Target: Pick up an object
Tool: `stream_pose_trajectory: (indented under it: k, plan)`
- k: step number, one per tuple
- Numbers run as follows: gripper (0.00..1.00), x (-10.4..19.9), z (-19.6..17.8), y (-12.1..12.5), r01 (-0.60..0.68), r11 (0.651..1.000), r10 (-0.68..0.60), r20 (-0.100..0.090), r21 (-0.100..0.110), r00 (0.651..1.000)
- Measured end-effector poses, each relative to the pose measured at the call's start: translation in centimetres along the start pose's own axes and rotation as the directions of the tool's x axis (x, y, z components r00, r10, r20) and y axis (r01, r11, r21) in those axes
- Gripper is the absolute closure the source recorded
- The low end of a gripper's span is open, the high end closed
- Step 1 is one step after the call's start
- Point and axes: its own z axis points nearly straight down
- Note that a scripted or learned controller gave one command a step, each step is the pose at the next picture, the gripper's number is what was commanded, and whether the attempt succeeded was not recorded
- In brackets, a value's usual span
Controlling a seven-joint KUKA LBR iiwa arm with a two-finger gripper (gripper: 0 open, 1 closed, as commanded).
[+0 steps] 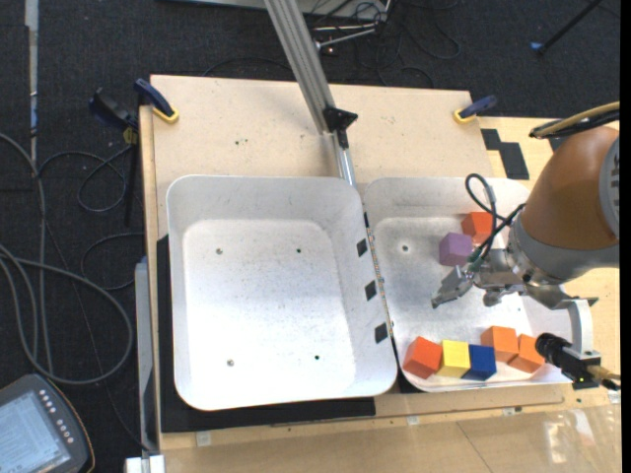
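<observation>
Two white bins (266,294) are carried by the wooden tabletop (246,126) above dark carpet (69,87); the pincer (449,292) is seen apart, unladen.

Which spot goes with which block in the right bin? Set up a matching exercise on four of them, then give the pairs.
Things:
1. purple cube-shaped block
2. yellow cube-shaped block
3. blue cube-shaped block
4. orange block at the row's left end

Places:
A. between the yellow block and the orange blocks on the right
B. upper part of the right white bin, beside another orange block
C. leftmost in the front row
D. between the left-end orange block and the blue block

Pairs: 1-B, 2-D, 3-A, 4-C
</observation>
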Motion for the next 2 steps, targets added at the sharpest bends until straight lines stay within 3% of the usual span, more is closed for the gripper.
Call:
stream_pose_trajectory:
  k: [2]
  plan:
    - [0.00,0.4,7.8,0.6,0.000,1.000,0.000,0.001,-0.004,1.000]
